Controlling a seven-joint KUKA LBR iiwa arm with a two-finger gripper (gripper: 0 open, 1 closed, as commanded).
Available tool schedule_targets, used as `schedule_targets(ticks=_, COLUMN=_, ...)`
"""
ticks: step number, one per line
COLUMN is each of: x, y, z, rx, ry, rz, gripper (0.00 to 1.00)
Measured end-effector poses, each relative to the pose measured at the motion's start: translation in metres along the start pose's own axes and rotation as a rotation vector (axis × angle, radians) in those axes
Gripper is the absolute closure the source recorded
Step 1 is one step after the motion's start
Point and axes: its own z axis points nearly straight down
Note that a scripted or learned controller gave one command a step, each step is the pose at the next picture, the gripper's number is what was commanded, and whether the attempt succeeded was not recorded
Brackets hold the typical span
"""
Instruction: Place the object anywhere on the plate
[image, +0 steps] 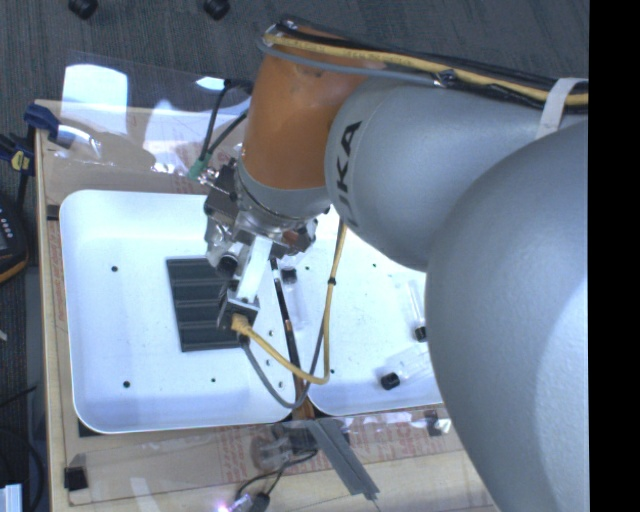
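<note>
Gripper (228, 255) over dark ridged plate (203, 305) at its 1 o'clock corner; opening state: cannot tell. Small black piece (389, 380) at gripper's 4 o'clock, in right bin (375, 330).

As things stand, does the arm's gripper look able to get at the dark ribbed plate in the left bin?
Probably yes. The gripper hangs just over the right edge of the plate in the left bin, and nothing I can see lies between them.

Robotics lab, KUKA arm (470, 190), two white bins (110, 335)
</note>
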Motion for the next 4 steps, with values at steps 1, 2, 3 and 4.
schedule_targets(ticks=1, x=0.048, y=-0.064, z=0.116, rx=0.000, ry=0.001, rz=0.608, gripper=1.00)
schedule_targets(ticks=2, x=-0.024, y=-0.060, z=0.159, rx=0.001, ry=-0.001, rz=0.511, gripper=1.00)
schedule_targets(ticks=3, x=0.046, y=-0.066, z=0.202, rx=0.000, ry=0.003, rz=0.359, gripper=1.00)
schedule_targets(ticks=4, x=0.027, y=-0.078, z=0.056, rx=-0.001, ry=0.004, rz=0.197, gripper=1.00)
